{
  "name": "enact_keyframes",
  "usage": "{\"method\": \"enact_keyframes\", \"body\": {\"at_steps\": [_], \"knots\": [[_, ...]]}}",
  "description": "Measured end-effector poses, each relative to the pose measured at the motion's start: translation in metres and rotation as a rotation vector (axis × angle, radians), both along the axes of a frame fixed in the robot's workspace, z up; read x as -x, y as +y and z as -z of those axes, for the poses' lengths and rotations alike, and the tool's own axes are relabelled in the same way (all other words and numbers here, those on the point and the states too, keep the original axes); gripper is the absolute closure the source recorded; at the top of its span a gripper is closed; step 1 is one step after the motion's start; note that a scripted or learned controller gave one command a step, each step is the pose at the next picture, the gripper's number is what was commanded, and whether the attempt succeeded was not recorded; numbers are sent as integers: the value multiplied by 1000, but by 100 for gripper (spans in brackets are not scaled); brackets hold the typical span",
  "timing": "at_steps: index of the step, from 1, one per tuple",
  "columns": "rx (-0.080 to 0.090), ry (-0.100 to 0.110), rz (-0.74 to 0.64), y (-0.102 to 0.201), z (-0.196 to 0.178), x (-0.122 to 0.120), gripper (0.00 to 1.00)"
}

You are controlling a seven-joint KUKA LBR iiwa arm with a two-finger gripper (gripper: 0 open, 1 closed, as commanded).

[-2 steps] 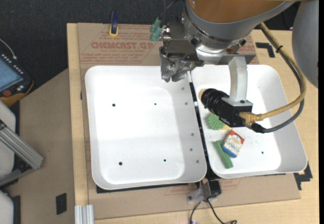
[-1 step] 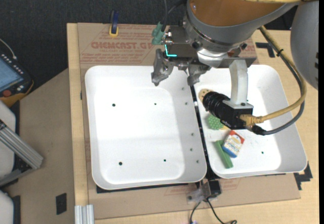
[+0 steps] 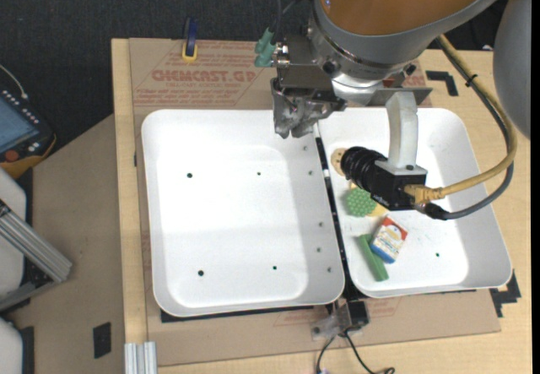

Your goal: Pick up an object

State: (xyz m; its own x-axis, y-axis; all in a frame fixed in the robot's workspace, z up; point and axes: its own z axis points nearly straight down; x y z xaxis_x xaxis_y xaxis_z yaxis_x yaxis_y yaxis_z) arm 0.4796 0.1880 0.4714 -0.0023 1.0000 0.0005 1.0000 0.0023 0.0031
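Observation:
My gripper (image 3: 292, 127) hangs from the grey and orange arm over the far right corner of the left bin (image 3: 169, 220), near the divider. Its metal fingers (image 3: 285, 121) look drawn together and I see nothing between them. The objects lie in the right bin (image 3: 472, 246): a green knobbly ball (image 3: 361, 203), a small red, white and blue carton (image 3: 389, 240), a green stick (image 3: 372, 257) beside the carton, and a yellowish item (image 3: 338, 163) half hidden behind a black fitting. The gripper stands up and to the left of all of them.
A black cylindrical fitting (image 3: 377, 178) on a grey bracket, with a yellow cable (image 3: 472, 181), hangs over the middle of the right bin. The bins rest on a cardboard sheet (image 3: 211, 73). A blue and yellow clip (image 3: 191, 45) sits at the sheet's far edge.

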Motion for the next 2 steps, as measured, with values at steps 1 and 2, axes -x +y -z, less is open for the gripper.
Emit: {"method": "enact_keyframes", "body": {"at_steps": [1, 2], "knots": [[-2, -6, 1, 24, -67, -68, 100], [7, 21, 2, 37, 167, -25, 100]]}}
